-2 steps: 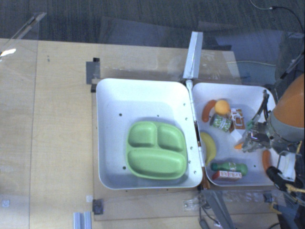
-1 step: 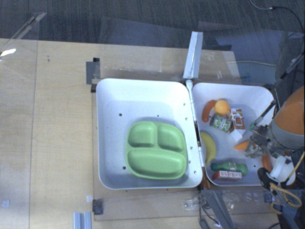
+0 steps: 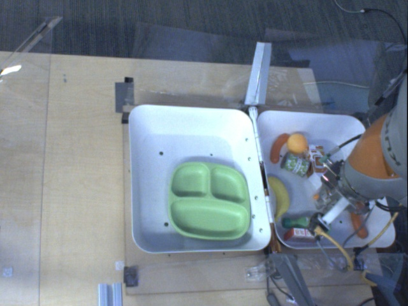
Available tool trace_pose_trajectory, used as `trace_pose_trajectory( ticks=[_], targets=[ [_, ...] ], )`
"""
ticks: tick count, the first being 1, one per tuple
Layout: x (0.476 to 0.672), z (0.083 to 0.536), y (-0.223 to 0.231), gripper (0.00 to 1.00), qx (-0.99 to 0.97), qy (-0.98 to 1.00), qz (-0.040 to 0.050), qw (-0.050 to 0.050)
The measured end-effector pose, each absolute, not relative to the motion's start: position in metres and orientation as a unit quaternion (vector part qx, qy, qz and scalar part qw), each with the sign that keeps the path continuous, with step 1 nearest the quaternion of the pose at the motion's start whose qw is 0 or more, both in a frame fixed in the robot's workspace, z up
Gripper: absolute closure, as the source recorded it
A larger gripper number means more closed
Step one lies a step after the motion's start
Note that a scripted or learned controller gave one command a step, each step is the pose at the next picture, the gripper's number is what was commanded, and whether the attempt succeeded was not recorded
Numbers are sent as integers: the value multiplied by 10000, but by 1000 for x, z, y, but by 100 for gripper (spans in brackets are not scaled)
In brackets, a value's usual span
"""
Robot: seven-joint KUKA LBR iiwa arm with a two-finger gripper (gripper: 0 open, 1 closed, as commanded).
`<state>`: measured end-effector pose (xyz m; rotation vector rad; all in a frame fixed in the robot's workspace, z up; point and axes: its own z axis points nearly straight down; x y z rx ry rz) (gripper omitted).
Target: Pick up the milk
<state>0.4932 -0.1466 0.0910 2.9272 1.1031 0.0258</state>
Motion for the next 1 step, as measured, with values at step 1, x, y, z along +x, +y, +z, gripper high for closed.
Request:
trace_pose_trajectory(
  ticks=[1],
  targets=[
    [489, 205, -75, 100, 9460, 3242, 23, 4]
  ],
)
